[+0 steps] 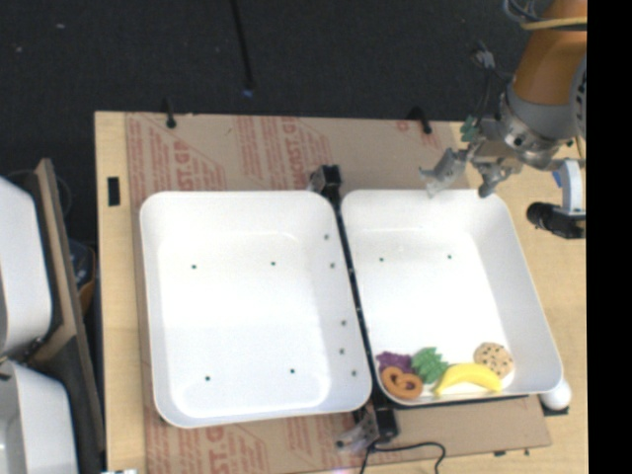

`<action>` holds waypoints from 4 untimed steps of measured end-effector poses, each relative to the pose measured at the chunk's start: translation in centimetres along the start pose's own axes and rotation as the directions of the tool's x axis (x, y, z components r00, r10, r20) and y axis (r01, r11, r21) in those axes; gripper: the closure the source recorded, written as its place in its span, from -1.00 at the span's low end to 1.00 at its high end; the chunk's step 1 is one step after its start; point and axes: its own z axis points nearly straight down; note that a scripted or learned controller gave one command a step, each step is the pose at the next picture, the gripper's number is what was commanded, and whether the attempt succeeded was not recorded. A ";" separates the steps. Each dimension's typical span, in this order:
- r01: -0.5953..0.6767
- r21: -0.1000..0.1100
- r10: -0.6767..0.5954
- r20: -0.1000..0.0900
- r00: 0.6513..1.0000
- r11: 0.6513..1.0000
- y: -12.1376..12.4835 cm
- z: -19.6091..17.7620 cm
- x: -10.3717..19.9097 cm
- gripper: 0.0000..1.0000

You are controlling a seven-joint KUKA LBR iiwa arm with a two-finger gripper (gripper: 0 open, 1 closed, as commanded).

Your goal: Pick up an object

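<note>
Looking down on the worktop (247, 146) at a slant, the camera view showed two shallow white bins side by side on a cardboard sheet. The arm (548, 62), grey with an orange band, reached in over the worktop's far right corner. Its end effector (462, 176) hung above the far rim of the right bin (513, 265), fingers spread apart and released, with nothing between them. The objects lay well apart from it, clustered along the near edge of the right bin: a purple grape bunch (394, 361), a brown pretzel-like piece (401, 384) just in front of it, a green leafy piece (430, 362), a yellow banana (467, 377) and a speckled cookie (493, 359) toward the near right corner. The left bin (158, 304) sat beside it, rims touching.
</note>
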 end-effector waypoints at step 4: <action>-0.002 0.003 0.002 -0.001 1.000 1.000 -12.4 15.3 2.0 -1.00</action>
